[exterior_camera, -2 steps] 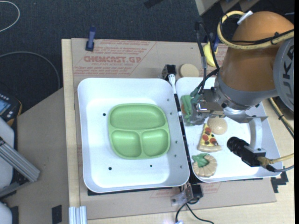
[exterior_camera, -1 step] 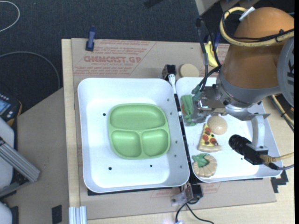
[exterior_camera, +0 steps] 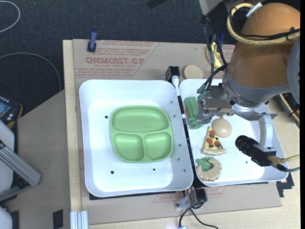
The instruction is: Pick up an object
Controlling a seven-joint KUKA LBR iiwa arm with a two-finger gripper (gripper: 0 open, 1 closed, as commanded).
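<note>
The gripper (exterior_camera: 208, 109) hangs low over the far left part of the right bin (exterior_camera: 243, 168); its own body hides whether it is open or closed, so I cannot tell. A green toy vegetable (exterior_camera: 192, 112) lies just beside it at 9 o'clock, against the bin's left wall. A cream ball (exterior_camera: 221, 128) sits near at 5 o'clock, a pizza slice (exterior_camera: 213, 143) at 6 o'clock, and a round pastry (exterior_camera: 208, 169) beyond that. At 9 o'clock, well apart, the left bin (exterior_camera: 95, 109) holds a green divided plate (exterior_camera: 141, 132).
</note>
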